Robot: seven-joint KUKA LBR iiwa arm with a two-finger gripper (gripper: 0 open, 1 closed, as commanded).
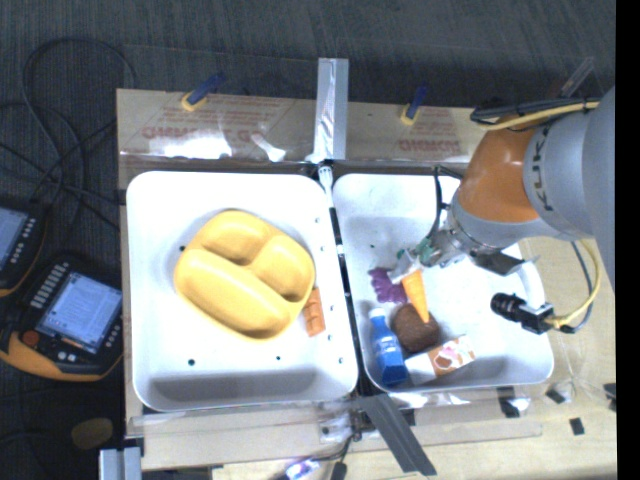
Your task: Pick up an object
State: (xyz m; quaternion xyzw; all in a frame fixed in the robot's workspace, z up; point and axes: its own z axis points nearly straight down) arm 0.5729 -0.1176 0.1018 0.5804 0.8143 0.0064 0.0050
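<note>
The tool is seen low over the right bin, at the upper edge of a small heap of objects; whether it is released or clenched cannot be told, and nothing is seen grasped in it. The step in hand is judged to be the approach to a grasp, with the pick not yet made. Just at 7 o'clock from the tool an orange wedge is found, with a purple piece beside it at 8 o'clock; further toward 6 o'clock a brown lump, a blue bottle and a small carton lie close together. A clean descent onto one item is called for next, and the crowding is judged the main hindrance, since neighbours are touching. In the left bin, well apart at 9 o'clock, a large yellow object and a small orange piece are lying.
</note>
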